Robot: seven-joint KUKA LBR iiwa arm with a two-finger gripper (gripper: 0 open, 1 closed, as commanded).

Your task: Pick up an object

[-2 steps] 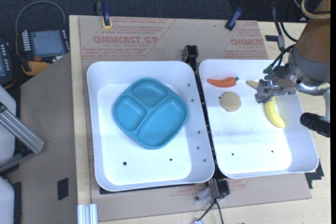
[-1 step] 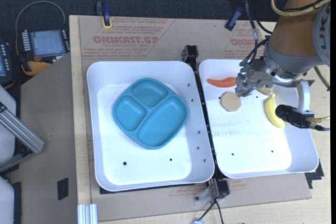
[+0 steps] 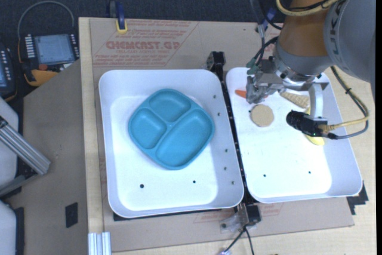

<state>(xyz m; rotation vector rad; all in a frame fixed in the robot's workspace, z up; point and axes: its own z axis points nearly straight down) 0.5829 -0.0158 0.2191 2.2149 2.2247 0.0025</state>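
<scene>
Several small objects lie in the right-hand shallow white plastic bin (image 3: pixel 310 182), clustered toward its 12 o'clock end. Nearest the hand (image 3: pixel 258 94) is a flat, round, tan disc resembling a biscuit (image 3: pixel 261 116), resting on the bin floor just at 6 o'clock of the hand and apparently apart from it. Judged by its look, the disc is light, stiff and thin; its low profile offers little height to pinch, so a hold across its diameter at the rim seems the likeliest, and a grip that lands high may skid off. At 9 o'clock of the hand a small orange carrot-like piece (image 3: pixel 240 93) lies against the bin's wall; at 3 o'clock a pale ridged cone-like piece (image 3: pixel 296 98) shows partly under the wrist. A yellow object (image 3: pixel 316 139) at 4 o'clock is largely covered by a black fitting and cable. Whether the hand is released or clenched cannot be told, as the mechanism is seen from above and is cluttered; nothing is visibly held. Above it rises the grey arm with its orange band (image 3: pixel 310 15). The left-hand white bin (image 3: pixel 119 188) contains a blue three-compartment plastic plate (image 3: pixel 171 128), broad and smooth. Both bins sit on a cardboard-covered surface (image 3: pixel 149 42).
</scene>
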